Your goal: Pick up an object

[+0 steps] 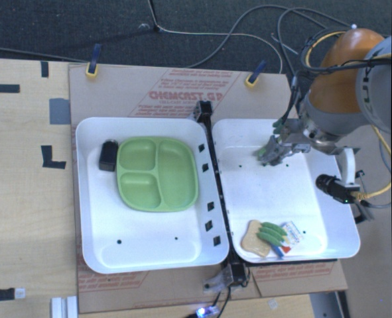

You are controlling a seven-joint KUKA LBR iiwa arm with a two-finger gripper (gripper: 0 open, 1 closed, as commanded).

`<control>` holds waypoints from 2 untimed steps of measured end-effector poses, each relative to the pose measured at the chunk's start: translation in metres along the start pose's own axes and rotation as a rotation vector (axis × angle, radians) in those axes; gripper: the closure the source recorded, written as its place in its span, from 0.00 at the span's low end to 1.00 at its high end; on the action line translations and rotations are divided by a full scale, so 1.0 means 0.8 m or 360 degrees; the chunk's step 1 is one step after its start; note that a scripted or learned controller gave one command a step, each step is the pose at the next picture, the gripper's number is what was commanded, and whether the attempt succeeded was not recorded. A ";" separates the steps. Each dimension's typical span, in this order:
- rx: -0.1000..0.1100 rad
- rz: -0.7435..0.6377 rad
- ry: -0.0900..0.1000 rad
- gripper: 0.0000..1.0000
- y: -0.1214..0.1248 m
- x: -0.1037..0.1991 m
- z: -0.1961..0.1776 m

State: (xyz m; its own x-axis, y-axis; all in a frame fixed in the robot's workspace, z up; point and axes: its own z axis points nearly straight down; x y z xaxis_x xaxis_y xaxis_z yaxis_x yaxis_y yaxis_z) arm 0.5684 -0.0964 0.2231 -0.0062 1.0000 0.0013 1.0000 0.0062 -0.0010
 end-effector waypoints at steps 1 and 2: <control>0.0000 -0.0002 0.0001 1.00 -0.017 0.075 -0.008; 0.0004 0.0003 -0.0001 1.00 -0.046 0.130 0.002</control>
State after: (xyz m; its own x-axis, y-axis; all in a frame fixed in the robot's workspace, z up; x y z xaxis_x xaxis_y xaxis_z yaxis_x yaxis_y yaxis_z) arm 0.5309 0.0075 0.2219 -0.0046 1.0000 0.0005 1.0000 0.0046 -0.0033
